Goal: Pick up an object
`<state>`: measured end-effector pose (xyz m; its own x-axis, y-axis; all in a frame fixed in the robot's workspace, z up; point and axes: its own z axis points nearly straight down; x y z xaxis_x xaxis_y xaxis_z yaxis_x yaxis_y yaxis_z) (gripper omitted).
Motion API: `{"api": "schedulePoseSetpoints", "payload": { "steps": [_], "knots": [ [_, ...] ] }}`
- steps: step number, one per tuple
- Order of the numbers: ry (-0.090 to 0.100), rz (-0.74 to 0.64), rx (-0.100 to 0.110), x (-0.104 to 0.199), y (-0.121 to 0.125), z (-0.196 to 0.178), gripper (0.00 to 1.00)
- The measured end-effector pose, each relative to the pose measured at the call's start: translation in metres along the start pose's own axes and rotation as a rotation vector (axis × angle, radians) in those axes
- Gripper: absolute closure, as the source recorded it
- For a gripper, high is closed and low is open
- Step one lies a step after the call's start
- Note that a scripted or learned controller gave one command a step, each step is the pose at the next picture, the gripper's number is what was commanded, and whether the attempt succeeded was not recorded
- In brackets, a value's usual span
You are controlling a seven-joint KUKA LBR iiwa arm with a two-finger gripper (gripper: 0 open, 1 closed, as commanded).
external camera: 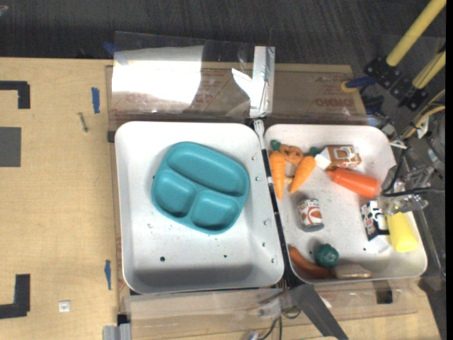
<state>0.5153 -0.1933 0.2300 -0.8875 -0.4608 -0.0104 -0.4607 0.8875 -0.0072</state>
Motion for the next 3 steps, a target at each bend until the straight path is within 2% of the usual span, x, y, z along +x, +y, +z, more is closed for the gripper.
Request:
{"api": "schedulePoseSetpoints", "payload": {
  "steps": [1,2,3],
  "knots": [
    [0.001,-0.356,-0.006,-0.054,-0.05,0.006,1.0],
    [0.0,-0.56,-0.007,-0.121,-0.096,0.027,1.0],
    [-0.002,-0.911,-0.005,-0.123,-0.097,-0.009,1.0]
  ]
}}
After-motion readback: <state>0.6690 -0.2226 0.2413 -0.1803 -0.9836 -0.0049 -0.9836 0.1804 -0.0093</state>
